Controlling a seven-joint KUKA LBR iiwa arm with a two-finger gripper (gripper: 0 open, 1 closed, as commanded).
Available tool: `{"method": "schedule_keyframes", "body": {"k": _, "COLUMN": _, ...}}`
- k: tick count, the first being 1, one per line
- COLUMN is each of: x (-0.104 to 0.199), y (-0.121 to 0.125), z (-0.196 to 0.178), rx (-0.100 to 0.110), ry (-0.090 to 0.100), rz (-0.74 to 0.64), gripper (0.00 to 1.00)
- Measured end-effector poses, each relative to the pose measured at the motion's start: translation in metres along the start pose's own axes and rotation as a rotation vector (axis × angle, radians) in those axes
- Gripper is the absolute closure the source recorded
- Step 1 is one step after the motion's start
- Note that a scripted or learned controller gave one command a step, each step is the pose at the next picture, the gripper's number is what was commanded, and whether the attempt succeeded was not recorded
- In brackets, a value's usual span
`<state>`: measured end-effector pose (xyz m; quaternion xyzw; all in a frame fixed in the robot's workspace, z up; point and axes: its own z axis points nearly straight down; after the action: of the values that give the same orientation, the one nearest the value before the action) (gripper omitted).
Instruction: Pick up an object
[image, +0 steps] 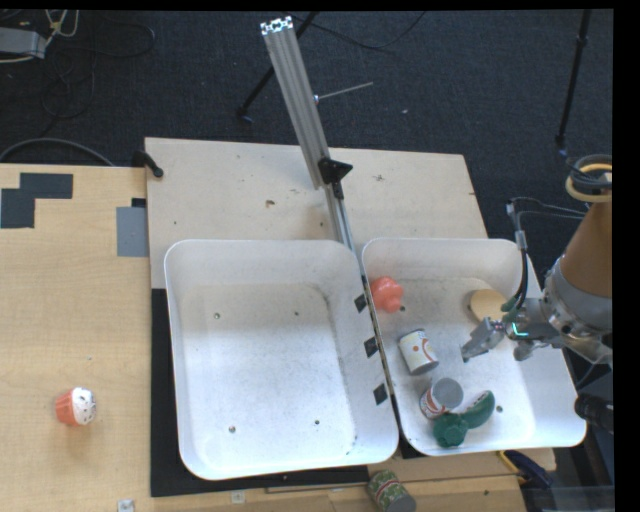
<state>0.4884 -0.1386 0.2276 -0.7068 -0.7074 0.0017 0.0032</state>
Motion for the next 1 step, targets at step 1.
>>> {"method": "schedule_keyframes", "body": {"k": 1, "x": -0.001, "y": 0.0006, "z": -0.0016, "rx": -0.004, "ry": -0.001, "rz": 0.004, "gripper": 0.0}}
